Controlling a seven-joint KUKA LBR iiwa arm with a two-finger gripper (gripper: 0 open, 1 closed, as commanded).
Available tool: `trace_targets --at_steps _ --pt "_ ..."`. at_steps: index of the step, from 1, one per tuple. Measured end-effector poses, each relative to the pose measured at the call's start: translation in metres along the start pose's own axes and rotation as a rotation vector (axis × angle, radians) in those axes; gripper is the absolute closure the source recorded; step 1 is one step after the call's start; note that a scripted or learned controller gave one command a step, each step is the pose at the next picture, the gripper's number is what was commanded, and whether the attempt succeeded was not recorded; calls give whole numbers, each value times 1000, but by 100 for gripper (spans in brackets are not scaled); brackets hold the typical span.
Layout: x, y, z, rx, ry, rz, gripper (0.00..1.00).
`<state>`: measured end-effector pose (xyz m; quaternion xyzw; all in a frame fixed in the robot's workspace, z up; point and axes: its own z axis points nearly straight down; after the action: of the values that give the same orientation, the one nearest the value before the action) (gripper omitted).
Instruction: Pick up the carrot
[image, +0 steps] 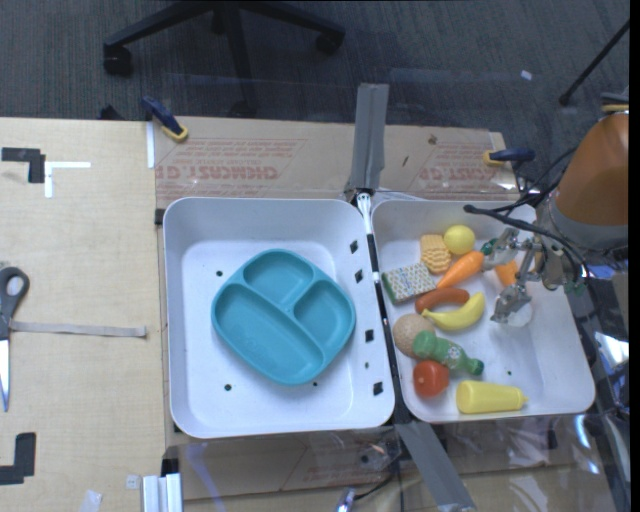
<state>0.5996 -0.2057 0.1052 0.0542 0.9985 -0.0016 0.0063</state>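
Where the arm reaches in from your right, you see its claw hanging over the right bin, toward that bin's right side. You cannot tell from this view whether the claw is wide or narrow, and nothing shows between its tips.

Just to the left of the claw lies the carrot, orange, tilted with its thick end up and to the right, resting among the other toy foods in the upper middle of the right bin. It sits apart from the claw. Above it you find a small yellow lemon, and beside that a ridged cracker. Below the carrot a red chili lies across, with a banana just under it. To the left a speckled sponge leans near the bin's wall. Further down you see a tan potato, a green vegetable, a red tomato, and a yellow block near the lower rim.

The left bin holds a blue divided tray, set at a slant. Out on the bench at the far left lie scissors.
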Motion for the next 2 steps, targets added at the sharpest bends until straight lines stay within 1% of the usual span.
trace_targets --at_steps 1,2 --pt "-2 1 -11 2 -6 -4 100" --pt "58 45 11 -3 9 -154 100"
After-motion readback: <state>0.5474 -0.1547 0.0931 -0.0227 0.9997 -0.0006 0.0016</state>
